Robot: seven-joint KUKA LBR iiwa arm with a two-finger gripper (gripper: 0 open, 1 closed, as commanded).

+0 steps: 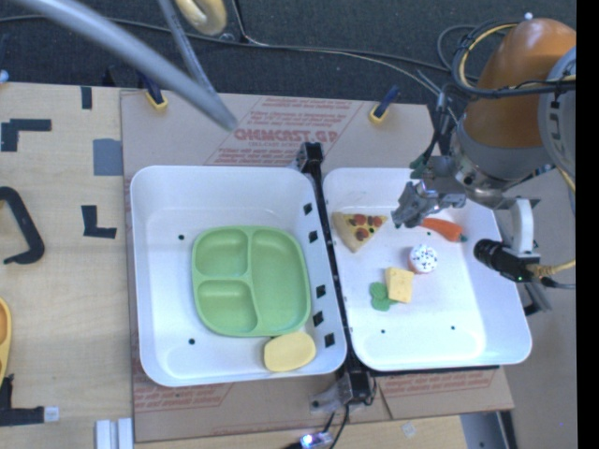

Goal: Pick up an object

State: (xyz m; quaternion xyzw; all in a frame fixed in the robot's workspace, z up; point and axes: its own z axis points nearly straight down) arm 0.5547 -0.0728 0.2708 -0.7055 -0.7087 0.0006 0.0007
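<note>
With the end effector (412,211) low in the right bin (496,344), its grip state impossible to tell, it should settle squarely over the pizza slice (358,228) just beside it before pinching.

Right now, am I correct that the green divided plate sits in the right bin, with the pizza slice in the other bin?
Not quite: the camera view shows the green divided plate in the left bin. The pizza slice lies in the other bin, the right one.
</note>
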